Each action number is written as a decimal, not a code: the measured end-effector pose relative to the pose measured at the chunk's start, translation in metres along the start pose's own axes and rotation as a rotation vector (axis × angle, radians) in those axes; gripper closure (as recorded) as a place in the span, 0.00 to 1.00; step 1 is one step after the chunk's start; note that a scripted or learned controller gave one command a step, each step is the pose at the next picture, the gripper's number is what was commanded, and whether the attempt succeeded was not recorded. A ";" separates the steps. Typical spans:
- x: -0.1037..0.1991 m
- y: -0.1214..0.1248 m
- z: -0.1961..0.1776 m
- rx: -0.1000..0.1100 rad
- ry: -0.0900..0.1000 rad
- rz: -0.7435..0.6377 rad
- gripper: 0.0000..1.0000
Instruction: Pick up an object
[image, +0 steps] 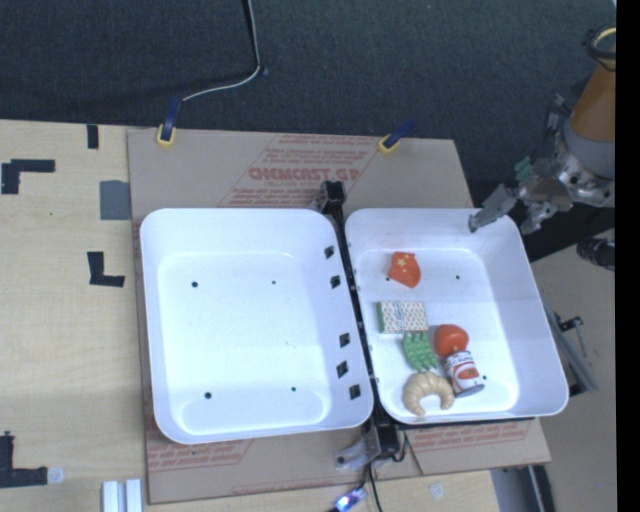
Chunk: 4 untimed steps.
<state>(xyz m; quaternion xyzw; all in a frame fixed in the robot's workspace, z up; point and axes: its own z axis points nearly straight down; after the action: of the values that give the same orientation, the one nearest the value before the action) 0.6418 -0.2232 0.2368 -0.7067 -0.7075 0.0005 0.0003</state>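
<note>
Gripper sits over the far right corner of the right bin, at the rim. I can't tell its state from this angle; I see nothing held. Arm comes in from the right, orange band above the wrist.

All objects I see are in the right bin, below and left of the gripper:
- red strawberry-like piece, closest to the gripper, lying alone, apart from the rest.
- small patterned box, further from the gripper, near the bin's middle.
- green leafy piece, touching the near edge of the box.
- red tomato, just right of the green piece, touching or nearly so.
- small can with red label, right against the tomato on its near side, lying tilted.
- croissant, farthest from the gripper, at the near wall, touching the can and the green piece.

Left bin lies well left of the gripper, joined to the right bin along the black clips. I see only small dark dots on its floor.

Both bins rest on a cardboard sheet on the bench.
</note>
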 end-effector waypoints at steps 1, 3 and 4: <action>0.000 0.021 -0.202 -0.019 -0.007 -0.002 0.00; 0.001 0.011 0.077 -0.001 -0.001 -0.002 1.00; 0.069 0.012 -0.009 -0.009 0.001 -0.007 1.00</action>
<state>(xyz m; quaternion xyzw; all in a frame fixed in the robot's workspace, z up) 0.6533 -0.1540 0.2453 -0.7043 -0.7099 -0.0030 -0.0026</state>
